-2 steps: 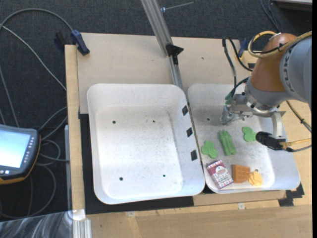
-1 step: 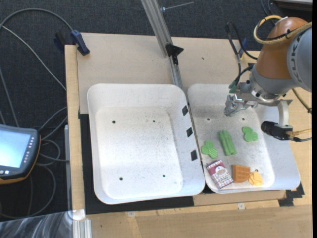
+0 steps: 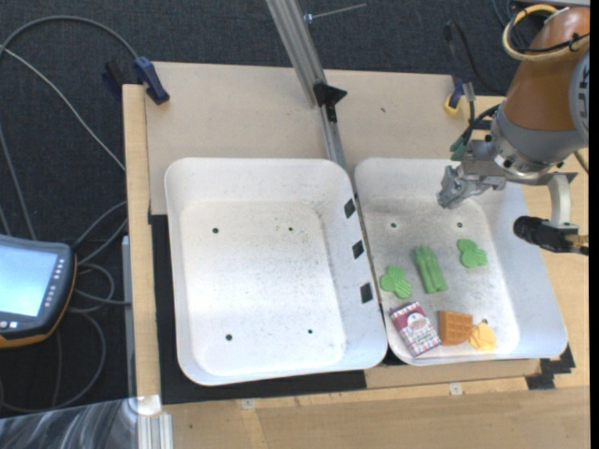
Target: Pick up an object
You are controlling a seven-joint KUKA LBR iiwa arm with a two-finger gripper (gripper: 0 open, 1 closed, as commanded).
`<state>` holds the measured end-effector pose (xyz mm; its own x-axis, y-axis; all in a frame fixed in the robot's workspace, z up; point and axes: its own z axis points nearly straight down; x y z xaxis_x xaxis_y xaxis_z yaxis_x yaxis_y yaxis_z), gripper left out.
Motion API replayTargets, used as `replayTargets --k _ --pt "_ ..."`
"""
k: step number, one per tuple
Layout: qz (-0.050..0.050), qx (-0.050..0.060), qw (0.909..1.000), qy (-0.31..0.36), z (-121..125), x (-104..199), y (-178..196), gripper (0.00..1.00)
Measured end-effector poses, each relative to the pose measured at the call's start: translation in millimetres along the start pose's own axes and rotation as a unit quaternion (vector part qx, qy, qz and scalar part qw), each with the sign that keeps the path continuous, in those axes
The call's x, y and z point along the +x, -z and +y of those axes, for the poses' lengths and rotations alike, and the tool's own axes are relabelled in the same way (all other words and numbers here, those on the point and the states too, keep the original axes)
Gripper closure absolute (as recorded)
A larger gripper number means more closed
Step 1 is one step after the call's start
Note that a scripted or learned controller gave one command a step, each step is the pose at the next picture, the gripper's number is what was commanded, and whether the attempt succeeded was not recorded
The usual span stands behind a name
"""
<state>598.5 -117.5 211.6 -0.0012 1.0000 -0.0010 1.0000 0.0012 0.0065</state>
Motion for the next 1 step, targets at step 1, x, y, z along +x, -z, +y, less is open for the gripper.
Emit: replayTargets --k 1 --pt "0.000 0.000 1.0000 0.001 0.4 8.1 47.7 1.00"
